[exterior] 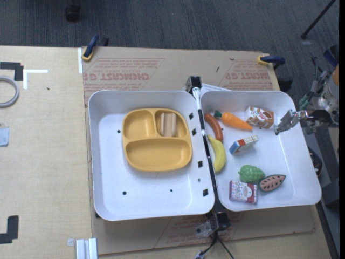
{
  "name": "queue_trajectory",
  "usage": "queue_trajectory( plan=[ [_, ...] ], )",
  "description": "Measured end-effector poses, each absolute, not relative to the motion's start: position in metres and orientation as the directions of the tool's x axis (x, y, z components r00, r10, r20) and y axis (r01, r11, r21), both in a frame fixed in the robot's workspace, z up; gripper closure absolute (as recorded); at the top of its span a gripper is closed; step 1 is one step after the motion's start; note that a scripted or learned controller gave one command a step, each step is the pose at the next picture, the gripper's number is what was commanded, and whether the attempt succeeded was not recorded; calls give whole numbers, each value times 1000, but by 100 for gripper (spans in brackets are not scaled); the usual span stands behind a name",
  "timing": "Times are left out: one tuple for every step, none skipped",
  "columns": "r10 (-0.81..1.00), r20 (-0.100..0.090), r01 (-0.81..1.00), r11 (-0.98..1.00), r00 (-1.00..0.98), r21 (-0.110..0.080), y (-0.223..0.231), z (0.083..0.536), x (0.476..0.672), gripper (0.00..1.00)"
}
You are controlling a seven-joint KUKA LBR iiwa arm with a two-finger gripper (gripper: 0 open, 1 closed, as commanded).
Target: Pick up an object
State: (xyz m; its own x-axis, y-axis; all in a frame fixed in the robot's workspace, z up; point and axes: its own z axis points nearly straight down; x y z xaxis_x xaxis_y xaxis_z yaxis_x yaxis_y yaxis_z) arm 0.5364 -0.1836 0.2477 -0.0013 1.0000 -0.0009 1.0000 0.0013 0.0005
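So the gripper [284,122] is parked over the right bin [302,188] near its 3 o'clock rim, pointing in toward the toys. Honestly can't tell how it's set from this angle, it's small and a bit of a blur, but nothing seems to be in it. No specific target named, so I'd guess the closest thing: the snack packet [260,116], sitting just off toward 9 o'clock from the tool, a touch higher up. The carrot [235,121] is further along that same line, long axis running roughly 10 to 4. The little milk carton [243,144] lies at about 8 o'clock from it. The yellow divided plate [156,155] in the left bin [108,188] is way off, so not really in play.
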Motion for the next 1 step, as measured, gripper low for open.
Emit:
queue_trajectory(
  plan=[
    [1000,-1,1000,-21,21,-1,-177,92,593,0]
  ],
)
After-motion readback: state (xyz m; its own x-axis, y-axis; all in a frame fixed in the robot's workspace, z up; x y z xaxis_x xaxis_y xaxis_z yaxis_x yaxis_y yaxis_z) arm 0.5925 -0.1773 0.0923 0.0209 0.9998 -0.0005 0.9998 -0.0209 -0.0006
